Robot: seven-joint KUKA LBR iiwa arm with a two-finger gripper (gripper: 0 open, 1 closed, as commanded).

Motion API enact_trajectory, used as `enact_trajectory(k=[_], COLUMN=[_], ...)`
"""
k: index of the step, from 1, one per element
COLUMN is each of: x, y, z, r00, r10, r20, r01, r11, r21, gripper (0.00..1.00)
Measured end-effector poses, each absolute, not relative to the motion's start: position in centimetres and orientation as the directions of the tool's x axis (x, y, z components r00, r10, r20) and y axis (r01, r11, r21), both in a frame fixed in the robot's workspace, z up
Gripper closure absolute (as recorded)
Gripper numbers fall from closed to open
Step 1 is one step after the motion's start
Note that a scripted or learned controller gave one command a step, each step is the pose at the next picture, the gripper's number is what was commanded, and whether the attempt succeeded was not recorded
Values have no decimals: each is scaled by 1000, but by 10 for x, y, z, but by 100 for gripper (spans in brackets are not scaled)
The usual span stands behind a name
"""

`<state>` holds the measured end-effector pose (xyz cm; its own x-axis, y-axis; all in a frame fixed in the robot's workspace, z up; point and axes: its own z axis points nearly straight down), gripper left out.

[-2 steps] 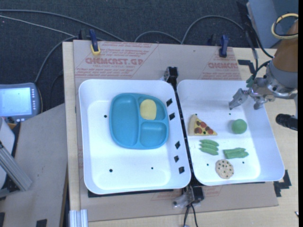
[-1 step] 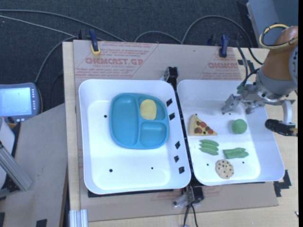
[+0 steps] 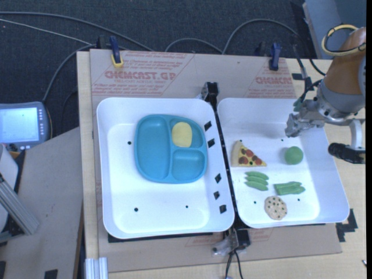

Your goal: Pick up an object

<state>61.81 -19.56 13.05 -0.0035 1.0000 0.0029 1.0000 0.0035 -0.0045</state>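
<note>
In the right bin [image 3: 258,112] lie a pizza slice [image 3: 247,155], a green ball [image 3: 293,154], two green pea pods [image 3: 256,181] [image 3: 289,188] and a chocolate-chip cookie [image 3: 275,207]. My gripper [image 3: 292,124] hangs over the bin's upper right part, above and just behind the green ball, with nothing seen between its fingers. The grey arm with its orange band [image 3: 344,63] comes in from the right.
The left bin [image 3: 116,173] holds a blue divided tray [image 3: 152,153] with a yellow lemon-like piece [image 3: 182,134] in its upper right compartment. Black clips [image 3: 210,90] sit along the divider between the bins. A small screen [image 3: 21,122] stands at the far left.
</note>
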Motion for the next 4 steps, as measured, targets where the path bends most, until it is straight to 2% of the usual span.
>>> enact_trajectory(k=[2, 3, 4], x=[604, 605, 603], y=[-195, -195, -142], z=[224, 270, 253], r00=[0, -2, -4], r10=[1000, 1000, 1000], r20=[-1, -2, 3], r01=[1000, 1000, 1000], r11=[0, 2, 4], r21=[2, 4, -6], gripper=[100, 100, 100])
